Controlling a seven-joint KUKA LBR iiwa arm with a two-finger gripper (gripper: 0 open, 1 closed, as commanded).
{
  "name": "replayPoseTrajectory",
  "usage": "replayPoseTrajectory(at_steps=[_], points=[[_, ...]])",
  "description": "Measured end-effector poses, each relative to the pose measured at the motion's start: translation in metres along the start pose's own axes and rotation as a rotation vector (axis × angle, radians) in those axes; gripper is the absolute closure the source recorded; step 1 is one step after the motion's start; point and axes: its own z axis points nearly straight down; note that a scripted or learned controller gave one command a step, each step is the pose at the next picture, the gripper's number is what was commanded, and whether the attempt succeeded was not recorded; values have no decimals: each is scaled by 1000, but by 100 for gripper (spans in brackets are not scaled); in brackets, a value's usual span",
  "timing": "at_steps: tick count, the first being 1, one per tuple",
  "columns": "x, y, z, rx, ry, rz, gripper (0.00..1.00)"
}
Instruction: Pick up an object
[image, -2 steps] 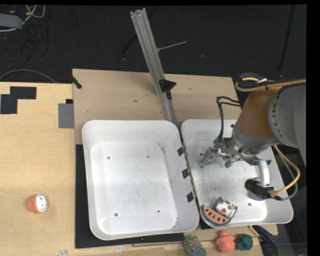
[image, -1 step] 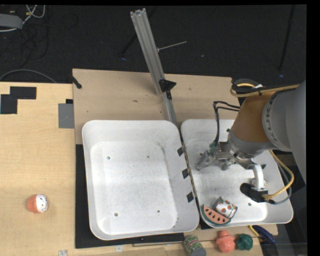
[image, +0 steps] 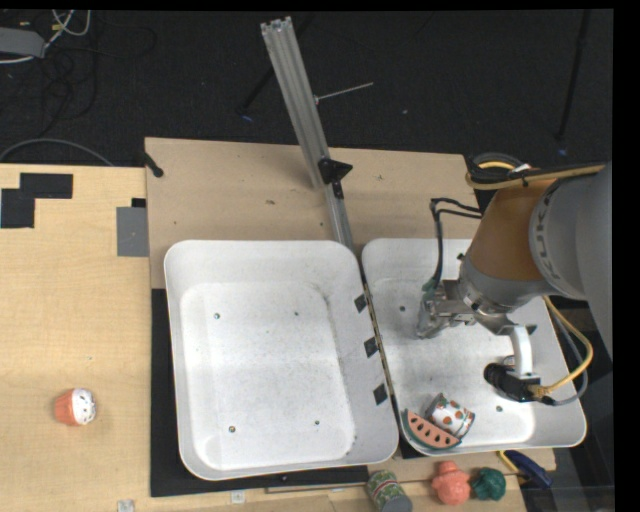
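The claw (image: 432, 318) hangs low over the right bin (image: 400, 262), in the bin's upper left part, near the divider where the two bins meet. Seen from above it is a small grey-green cluster, and how far it is spread cannot be told; nothing can be seen between its tips. Behind it the arm's orange band (image: 500, 245) and grey body (image: 575, 235) reach in from the right, covering much of that bin's upper right, with black and yellow cables (image: 540, 385) looping down along the right side.

The floor just around the claw is bare white. The things to pick lie well apart from it, in the bin's near corner: a watermelon-slice toy (image: 432, 432) against the front rim and a small round grey-and-red object (image: 450, 412) touching it.

The left bin (image: 260, 360) offers wide open floor. A slanted metal rail (image: 305, 120) runs down to the bins' junction.

Outside the front rim on the table (image: 70, 300) sit a dark can (image: 385, 490), a pink lump (image: 451, 483) and a green lump (image: 489, 484); a red-and-white ball (image: 75, 407) lies far left.
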Motion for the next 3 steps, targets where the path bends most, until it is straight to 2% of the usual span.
replayPoseTrajectory(at_steps=[1, 3], points=[[-9, -4, -58, -5, -2, 1, 100], [-4, -11, -165, -6, -2, -8, 100]])
